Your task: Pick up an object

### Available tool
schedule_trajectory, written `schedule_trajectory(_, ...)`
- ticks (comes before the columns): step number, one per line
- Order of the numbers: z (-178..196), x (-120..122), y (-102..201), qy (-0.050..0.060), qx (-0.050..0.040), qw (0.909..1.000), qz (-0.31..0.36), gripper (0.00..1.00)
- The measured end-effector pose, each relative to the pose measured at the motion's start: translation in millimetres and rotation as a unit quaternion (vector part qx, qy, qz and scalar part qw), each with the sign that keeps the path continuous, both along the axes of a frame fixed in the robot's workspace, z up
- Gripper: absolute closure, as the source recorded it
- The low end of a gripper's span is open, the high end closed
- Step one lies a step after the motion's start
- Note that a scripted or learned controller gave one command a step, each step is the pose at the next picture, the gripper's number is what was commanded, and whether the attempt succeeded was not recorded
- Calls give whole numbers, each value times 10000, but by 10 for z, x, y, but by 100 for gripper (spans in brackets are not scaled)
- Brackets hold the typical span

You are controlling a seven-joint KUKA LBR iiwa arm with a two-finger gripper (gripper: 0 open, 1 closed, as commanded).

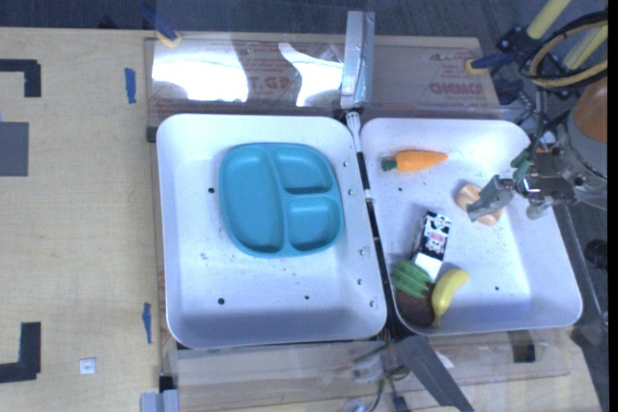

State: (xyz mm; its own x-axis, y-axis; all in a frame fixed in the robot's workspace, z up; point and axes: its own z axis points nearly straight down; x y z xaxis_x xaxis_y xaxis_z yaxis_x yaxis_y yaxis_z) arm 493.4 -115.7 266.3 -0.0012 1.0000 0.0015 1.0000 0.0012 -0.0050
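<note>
My gripper hangs over the right side of the right bin, open. Its left finger lies just above a small peach-coloured object and partly covers it; nothing is between the fingers. An orange carrot lies near the bin's back. A black-and-white carton stands in the middle. At the front left corner a green item, a yellow banana and a brown item are bunched together.
The left bin holds a blue divided plate. A grey divider bar stands behind the bins. Yellow and black cables hang at the right, beside the arm.
</note>
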Motion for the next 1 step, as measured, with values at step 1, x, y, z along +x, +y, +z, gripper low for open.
schedule_trajectory(1,-1427,922,33,41,-3,9962,-866,0)
